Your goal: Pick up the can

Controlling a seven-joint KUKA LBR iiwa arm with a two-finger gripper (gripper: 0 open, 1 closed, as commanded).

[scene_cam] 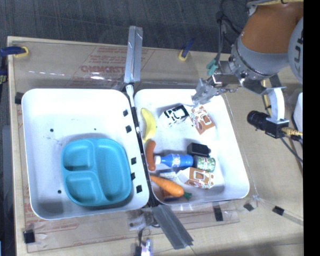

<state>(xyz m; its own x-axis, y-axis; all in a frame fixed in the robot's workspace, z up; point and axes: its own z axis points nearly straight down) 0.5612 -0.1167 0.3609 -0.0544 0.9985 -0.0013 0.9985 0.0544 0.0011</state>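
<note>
While my claw (202, 96) hangs over the right bin's (236, 159) far edge, I cannot tell how wide it stands, and nothing sits in it. Just below it lies a small orange-and-white carton (203, 120). Well beyond, toward the bin's near side, rests the can (205, 164), ungrasped; its label is unreadable.

Can (204, 163) sits in the right bin (232, 143), right of the bottle (173, 161); carrot (168, 185) lies in front, banana (148, 122) behind-left.
</note>
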